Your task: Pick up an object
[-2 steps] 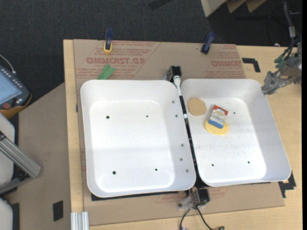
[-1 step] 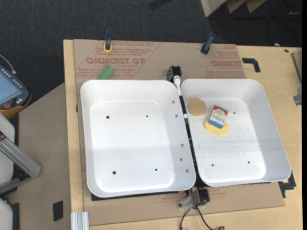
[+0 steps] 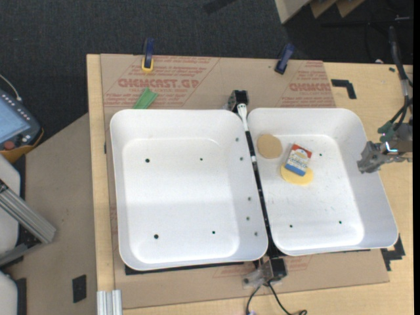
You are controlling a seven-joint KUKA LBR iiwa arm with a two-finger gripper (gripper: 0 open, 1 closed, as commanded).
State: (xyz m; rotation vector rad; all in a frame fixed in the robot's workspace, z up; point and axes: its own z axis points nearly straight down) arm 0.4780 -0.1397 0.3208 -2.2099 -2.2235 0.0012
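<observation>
- Left bin [image 3: 131,136], centre-left of the frame: you see a bare white floor with small dark holes.
- Right bin [image 3: 348,209], centre-right: your task objects lie in its upper left part.
- Tan round disc [image 3: 269,146]: flat, near the divider between the bins.
- Yellow sponge [image 3: 297,173] with a red-and-blue box [image 3: 299,159] on top: just right of the disc.
- Gripper [image 3: 371,157]: at the right bin's right rim, well apart from the objects; you cannot tell the state of its fingers.
- Table [image 3: 197,71]: brown board, a green strip [image 3: 145,98] at upper left.
</observation>
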